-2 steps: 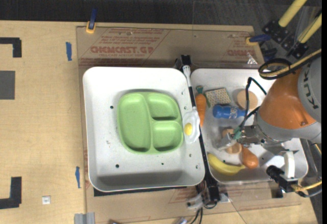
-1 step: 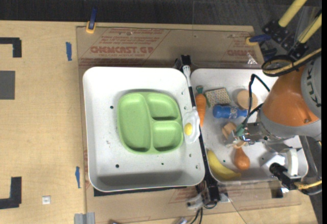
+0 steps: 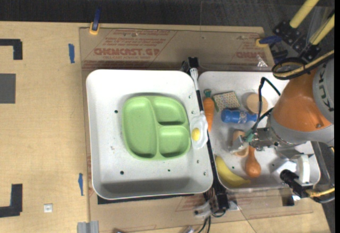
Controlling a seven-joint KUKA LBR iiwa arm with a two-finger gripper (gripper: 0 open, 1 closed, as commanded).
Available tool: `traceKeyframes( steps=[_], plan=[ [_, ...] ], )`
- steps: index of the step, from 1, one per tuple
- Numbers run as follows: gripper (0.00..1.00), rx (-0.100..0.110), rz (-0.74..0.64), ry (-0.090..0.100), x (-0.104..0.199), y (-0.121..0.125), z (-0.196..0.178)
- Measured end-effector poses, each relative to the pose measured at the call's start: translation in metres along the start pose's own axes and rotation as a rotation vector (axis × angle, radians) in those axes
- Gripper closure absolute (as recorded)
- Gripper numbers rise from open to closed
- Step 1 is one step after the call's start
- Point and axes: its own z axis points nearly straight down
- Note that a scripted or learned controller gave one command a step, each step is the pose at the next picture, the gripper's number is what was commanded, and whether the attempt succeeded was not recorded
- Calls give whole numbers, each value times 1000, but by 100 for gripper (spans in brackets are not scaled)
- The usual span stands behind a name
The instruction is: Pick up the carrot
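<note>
The carrot (image 3: 209, 113) is a small orange piece lying lengthwise against the left wall of the right bin (image 3: 276, 181), with a pale tip toward the back. My gripper (image 3: 246, 139) hangs low over the middle of the right bin. It is to the right of the carrot and nearer the front, apart from it. It sits just below a blue bottle (image 3: 236, 116) and above an orange pear-shaped toy (image 3: 252, 163). The grey and orange wrist hides the bin's right part. Nothing shows as held.
The left bin (image 3: 106, 173) holds a green divided plate (image 3: 155, 126). A fried egg toy (image 3: 197, 134) lies on the rim between the bins. The right bin also holds a speckled sponge (image 3: 227, 100), a tan round (image 3: 254, 102) and a banana (image 3: 229, 172).
</note>
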Motion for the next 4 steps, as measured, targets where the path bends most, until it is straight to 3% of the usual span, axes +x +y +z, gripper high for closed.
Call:
traceKeyframes(
  steps=[1, 2, 3, 4],
  plan=[
    [100, -6, 1, -3, -1, 2, -10],
    [0, -5, 1, -3, -1, 1, -10],
    [0, 14, 83, 8, -3, 55, 13],
    [0, 14, 428, 8, -2, -3, 11]
  ],
)
